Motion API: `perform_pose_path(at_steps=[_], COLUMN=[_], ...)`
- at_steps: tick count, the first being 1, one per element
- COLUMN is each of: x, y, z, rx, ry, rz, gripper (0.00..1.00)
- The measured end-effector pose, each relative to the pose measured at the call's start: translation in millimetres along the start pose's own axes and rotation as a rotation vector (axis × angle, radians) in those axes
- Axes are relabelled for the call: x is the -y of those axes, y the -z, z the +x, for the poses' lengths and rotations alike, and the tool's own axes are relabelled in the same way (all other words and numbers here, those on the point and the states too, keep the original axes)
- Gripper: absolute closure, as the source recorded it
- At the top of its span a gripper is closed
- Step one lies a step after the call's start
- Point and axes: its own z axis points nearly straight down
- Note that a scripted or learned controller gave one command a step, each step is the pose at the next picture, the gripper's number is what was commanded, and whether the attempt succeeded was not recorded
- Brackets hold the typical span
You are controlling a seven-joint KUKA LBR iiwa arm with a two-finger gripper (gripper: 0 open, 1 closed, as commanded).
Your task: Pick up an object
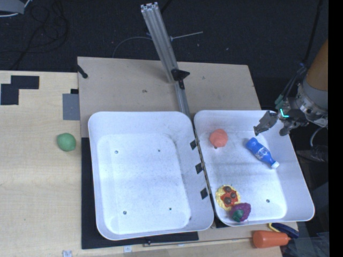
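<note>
Objects for picking are lodged in the right bin [300,197], one of two shallow white bins set side by side on the bench [134,84]. A blue bottle [261,152] with a white cap is laid on its side in the upper right part of that bin, tilted down toward the right. A pinkish-red ball [218,138] is placed near the upper left corner, close to the shared wall. A yellow item with dark red markings [227,195] and a purple-and-green item [240,212] are found touching each other at the lower edge. The gripper [273,125] is seen above the bin's upper right corner, just above and beside the bottle's upper end, with its two dark fingers spread apart and nothing between them. The left bin [102,143] is adjoined to the right one. A green ball [66,142] is set on the bench left of the bins, well apart from them. An orange item [270,239] is laid outside the right bin's lower rim. A grey metal rail [163,47] is slanted down toward the bins' junction.
</note>
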Motion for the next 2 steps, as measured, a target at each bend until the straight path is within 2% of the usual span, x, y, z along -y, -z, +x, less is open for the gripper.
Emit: perform_pose_path(at_steps=[1,2], x=[0,-1], y=[0,-62], z=[0,5], rx=[0.0,-0.001], ry=[0.0,0.001], rz=[0.0,0.005], gripper=[0.0,0.0])
